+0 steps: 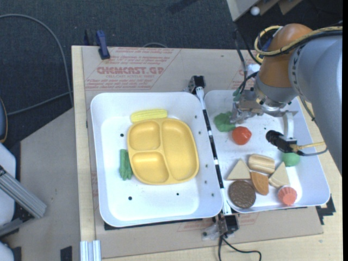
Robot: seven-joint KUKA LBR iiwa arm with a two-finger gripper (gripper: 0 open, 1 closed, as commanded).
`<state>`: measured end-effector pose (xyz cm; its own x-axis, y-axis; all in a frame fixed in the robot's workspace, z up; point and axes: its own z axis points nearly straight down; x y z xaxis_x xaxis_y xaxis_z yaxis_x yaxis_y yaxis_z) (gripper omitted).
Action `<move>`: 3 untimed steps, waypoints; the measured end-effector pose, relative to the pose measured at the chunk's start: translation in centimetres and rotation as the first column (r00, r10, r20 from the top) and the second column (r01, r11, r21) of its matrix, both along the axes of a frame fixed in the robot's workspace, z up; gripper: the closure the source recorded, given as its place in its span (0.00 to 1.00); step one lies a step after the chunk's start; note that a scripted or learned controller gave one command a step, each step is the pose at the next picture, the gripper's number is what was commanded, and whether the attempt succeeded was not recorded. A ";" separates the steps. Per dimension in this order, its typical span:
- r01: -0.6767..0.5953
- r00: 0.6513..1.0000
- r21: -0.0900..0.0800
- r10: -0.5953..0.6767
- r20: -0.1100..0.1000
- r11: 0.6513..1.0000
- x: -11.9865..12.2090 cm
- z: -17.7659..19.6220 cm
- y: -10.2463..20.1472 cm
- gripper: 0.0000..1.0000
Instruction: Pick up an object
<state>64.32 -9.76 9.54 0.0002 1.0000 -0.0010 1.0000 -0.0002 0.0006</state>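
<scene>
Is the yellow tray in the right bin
No, the yellow tray lies in the left bin, with the corn above it and a green pod at its left.

I see two white bins: the left bin (103,145) carries a yellow three-compartment tray (162,150), a yellow corn cob (148,115) and a green pea pod (125,165). In the right bin (315,184) I make out a green leafy piece (222,122), a red tomato (241,135), a tan bread roll (261,163), two pale beige wedges (238,171), an orange slice (260,182), a brown round patty (241,194), a small green ball (291,159) and a pink-orange piece (287,195). The arm (321,64) is grey with an orange band (283,48). The bench board (130,69) is tan with red lettering.
</scene>
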 end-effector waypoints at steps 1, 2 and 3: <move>0.000 1.000 0.000 0.000 0.000 1.000 0.0 0.0 0.0 0.00; 0.001 1.000 0.002 -0.001 -0.003 1.000 -6.9 -1.1 -0.8 0.00; -0.001 1.000 0.000 0.001 0.001 1.000 -0.8 -0.3 -2.3 0.00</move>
